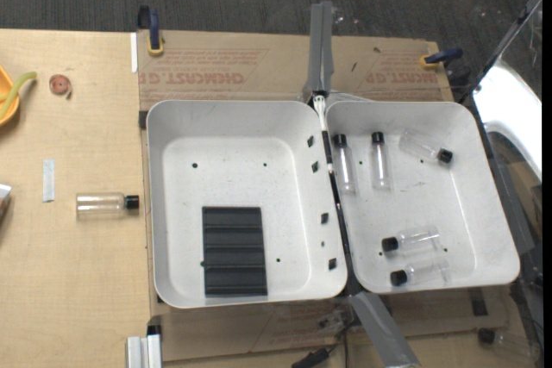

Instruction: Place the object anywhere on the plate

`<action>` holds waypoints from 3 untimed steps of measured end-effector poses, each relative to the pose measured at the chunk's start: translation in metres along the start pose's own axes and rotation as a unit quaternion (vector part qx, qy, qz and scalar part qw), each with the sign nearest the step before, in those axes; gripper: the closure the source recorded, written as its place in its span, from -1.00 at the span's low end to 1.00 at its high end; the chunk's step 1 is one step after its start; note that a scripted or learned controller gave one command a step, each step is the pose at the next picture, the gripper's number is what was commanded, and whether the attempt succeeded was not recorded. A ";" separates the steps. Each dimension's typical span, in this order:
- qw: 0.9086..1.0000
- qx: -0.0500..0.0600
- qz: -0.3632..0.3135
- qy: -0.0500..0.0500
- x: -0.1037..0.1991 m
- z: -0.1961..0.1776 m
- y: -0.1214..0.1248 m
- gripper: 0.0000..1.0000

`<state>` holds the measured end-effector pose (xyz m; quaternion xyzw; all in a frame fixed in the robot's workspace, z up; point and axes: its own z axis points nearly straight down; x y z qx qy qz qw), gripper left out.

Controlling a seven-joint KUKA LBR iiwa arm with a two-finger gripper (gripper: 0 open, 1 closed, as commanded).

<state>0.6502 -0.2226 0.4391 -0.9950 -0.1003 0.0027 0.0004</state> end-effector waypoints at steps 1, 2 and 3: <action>1.000 0.000 -0.001 0.001 0.003 -0.001 0.000 -1.00; 1.000 0.000 -0.005 0.000 0.004 0.000 -0.001 -1.00; 1.000 0.000 -0.002 0.000 0.004 0.000 -0.001 -1.00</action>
